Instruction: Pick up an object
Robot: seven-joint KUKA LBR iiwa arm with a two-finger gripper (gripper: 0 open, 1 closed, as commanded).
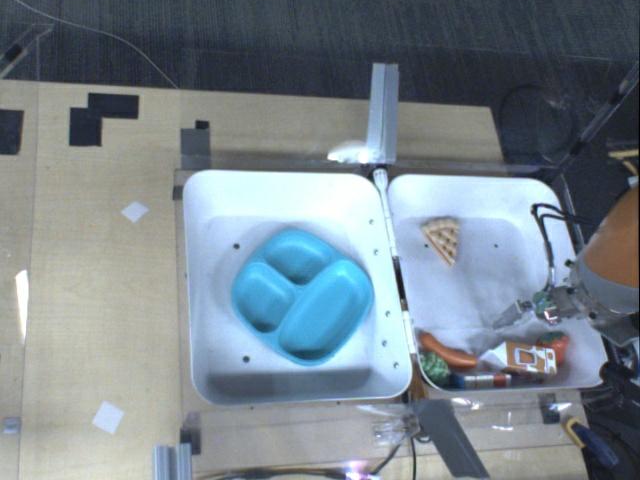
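Note:
My gripper (527, 312) hangs low over the right side of the right bin (480, 198), just above a cluster of objects along the bin's front wall. In that cluster lie an orange-red sausage (446, 349), a small green piece (432, 369), an orange-labelled pack (520, 357) and a red-orange piece (557, 346). Right below the gripper is the pack; I see nothing lifted. A tan waffle wedge (441, 239) lies alone near the bin's back left.
The left bin (210, 268) holds a blue sectioned plate (302, 294). A metal post (384, 113) stands behind the wall between the bins. Black cables (556, 230) run along the right bin's right rim, beside the arm's orange band (615, 246).

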